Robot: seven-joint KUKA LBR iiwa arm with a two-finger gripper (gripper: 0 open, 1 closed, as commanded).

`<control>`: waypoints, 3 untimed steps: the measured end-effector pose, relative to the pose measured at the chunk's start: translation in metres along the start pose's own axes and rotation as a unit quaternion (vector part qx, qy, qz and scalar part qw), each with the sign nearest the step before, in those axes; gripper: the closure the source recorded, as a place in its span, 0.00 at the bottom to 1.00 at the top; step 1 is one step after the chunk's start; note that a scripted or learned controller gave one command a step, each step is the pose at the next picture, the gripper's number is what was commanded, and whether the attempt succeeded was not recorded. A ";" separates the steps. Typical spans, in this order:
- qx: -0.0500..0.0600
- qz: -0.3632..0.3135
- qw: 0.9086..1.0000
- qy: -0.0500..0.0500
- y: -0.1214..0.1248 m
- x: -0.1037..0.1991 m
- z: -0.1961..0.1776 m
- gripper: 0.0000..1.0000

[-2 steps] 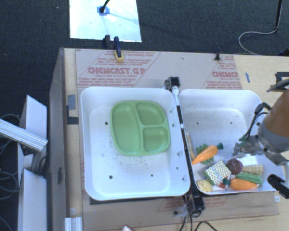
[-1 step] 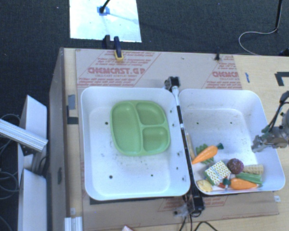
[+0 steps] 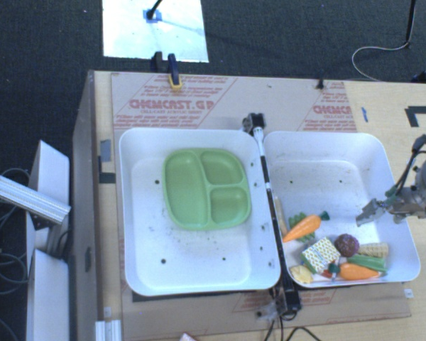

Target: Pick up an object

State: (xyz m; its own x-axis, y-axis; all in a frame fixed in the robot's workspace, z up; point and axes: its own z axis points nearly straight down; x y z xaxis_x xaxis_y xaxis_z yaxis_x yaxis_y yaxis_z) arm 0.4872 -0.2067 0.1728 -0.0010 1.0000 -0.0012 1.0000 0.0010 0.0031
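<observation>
Several toy foods lie in the near corner of the right bin (image 3: pixel 326 151): an orange carrot (image 3: pixel 302 227), a checkered yellow block (image 3: pixel 320 253), a dark red round piece (image 3: pixel 347 245), a pale corn piece (image 3: pixel 373 249), a green pod (image 3: pixel 370 262) and a second carrot (image 3: pixel 355 271). My gripper (image 3: pixel 373 211) reaches in over the bin's right rim, to the right of and above the pile. It sits apart from the toys with nothing between its fingers.
The left bin (image 3: pixel 145 261) holds a green three-compartment plate (image 3: pixel 206 189). A black divider rail (image 3: pixel 268 197) runs between the bins. The arm's wrist and cables (image 3: pixel 419 183) hang over the right bin's edge.
</observation>
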 end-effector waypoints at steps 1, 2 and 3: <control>0.000 -0.001 1.000 0.000 0.000 0.047 0.088 0.00; -0.001 -0.001 1.000 0.001 0.001 0.047 0.078 1.00; 0.000 -0.001 1.000 0.001 0.001 0.047 0.078 0.00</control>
State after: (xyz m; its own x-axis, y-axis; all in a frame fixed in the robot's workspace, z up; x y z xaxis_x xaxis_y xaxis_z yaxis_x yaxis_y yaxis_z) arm 0.4880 -0.1594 0.0949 -0.0038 1.0000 0.0004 1.0000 0.0038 0.0040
